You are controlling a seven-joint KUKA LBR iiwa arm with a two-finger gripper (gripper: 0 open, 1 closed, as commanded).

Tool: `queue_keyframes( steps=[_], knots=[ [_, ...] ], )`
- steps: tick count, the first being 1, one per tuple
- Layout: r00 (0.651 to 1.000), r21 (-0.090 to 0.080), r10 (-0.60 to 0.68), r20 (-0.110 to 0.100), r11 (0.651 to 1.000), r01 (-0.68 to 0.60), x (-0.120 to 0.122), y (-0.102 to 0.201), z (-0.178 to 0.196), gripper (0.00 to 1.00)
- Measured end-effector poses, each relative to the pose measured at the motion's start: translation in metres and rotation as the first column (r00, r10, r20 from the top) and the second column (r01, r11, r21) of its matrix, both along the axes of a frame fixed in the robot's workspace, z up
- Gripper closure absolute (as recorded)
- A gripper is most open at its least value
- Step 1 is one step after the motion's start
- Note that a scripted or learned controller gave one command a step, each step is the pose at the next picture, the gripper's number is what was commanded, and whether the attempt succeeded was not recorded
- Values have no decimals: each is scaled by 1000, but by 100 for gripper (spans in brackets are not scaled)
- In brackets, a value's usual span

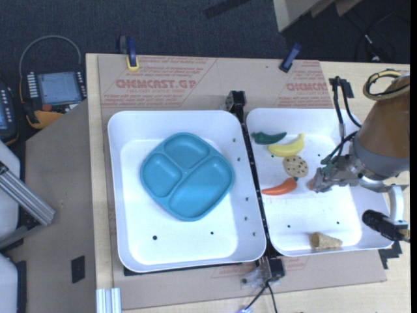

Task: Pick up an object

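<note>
- I've got the arm in from the right, low over the right-hand shallow white bin (345, 237); pincer (324, 178) sits just beside the orange carrot-shaped toy (280, 188), on its right end.
- Pincer state: I can't tell. The tip is dark and small from this slanted top view, and nothing visibly sits inside it, so I won't call anything held.
- Candidate things all in the right bin: carrot toy near the bin's left wall, round speckled brown cookie (296, 167) just above it, yellow banana toy (287, 147) and a dark green pepper-like piece (268, 137) further up, tan bread-like chunk (325, 241) near the bottom rim, well apart from the rest.
- Left-hand white bin (130, 240) has a blue plastic divided plate (187, 175); far from the pincer, not likely the target.
- My read: the grasp is aimed at the carrot or the cookie, not yet made.
- Risk: carrot is thin and tapered, lying flat; a close on its end could squirt it out sideways toward the bin wall.
- Risk: cookie is flat, pincer may scrape the bin floor and close on nothing.
- Risk: carrot and cookie are near each other, so one could get nudged while going for the other.
- Risk: loose black cable (340, 109) hangs near the wrist and could snag on lift.
</note>
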State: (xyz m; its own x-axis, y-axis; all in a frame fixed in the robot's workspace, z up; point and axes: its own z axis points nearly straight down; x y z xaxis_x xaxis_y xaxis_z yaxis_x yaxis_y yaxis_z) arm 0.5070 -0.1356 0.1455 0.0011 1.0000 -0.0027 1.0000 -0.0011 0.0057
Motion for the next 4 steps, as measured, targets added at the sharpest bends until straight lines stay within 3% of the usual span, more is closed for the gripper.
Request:
queue_keyframes(
  steps=[2, 3, 4],
  knots=[
    [1000, 0, 3, 3, 1000, -3, 4, 11, 96, 100],
    [1000, 5, 7, -7, 1000, -7, 7, 69, 87, 100],
    [1000, 4, 7, -3, 1000, -7, 23, 114, 88, 100]
  ],
)
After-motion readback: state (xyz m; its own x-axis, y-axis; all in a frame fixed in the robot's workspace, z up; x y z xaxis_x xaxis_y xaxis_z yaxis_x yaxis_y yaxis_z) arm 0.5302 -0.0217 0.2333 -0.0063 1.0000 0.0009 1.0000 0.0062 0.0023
